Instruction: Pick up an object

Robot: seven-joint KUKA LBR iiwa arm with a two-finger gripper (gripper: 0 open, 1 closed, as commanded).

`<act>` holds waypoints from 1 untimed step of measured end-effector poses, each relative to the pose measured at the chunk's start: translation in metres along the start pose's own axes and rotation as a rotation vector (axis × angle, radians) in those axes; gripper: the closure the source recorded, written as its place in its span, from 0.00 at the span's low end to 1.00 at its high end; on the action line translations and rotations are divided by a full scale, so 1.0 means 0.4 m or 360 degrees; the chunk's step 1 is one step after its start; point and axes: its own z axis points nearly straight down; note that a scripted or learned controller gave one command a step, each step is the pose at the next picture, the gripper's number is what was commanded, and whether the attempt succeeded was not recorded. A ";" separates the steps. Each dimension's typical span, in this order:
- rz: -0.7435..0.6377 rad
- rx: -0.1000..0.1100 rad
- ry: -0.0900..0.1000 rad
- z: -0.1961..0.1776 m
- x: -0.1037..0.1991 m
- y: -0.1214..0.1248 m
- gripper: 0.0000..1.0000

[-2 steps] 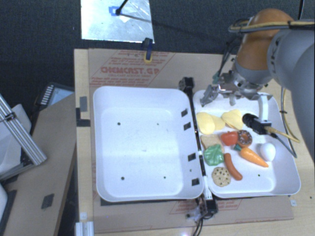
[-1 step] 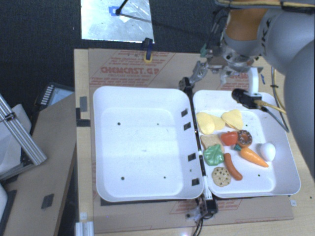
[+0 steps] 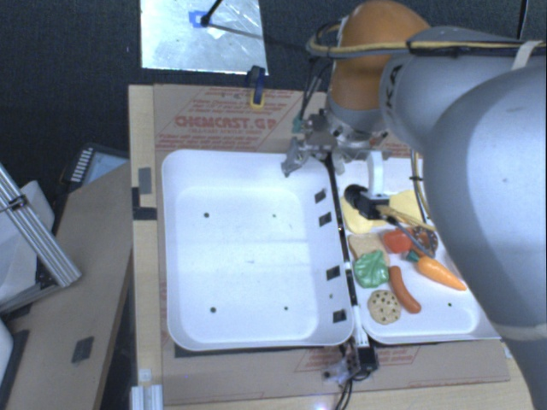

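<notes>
The grey arm (image 3: 479,169) reaches in from the right, and the gripper (image 3: 332,150) hangs over the far end of the bench, right above the seam where the left bin (image 3: 248,254) meets the right bin (image 3: 444,319). How wide it stands I cannot tell from up here, and nothing shows in its grasp. All the goods lie in the right bin, nearer the camera than the gripper: a yellow piece (image 3: 400,205) at the far end, a red piece (image 3: 396,242) beside a tan slice (image 3: 362,244), a green leafy piece (image 3: 371,269) hard by the seam, a sausage (image 3: 405,289), a carrot (image 3: 442,272) on a slant, and a cookie (image 3: 385,307) at the near end.
</notes>
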 end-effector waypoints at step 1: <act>0.0000 -0.0001 0.0000 0.156 0.159 0.001 0.00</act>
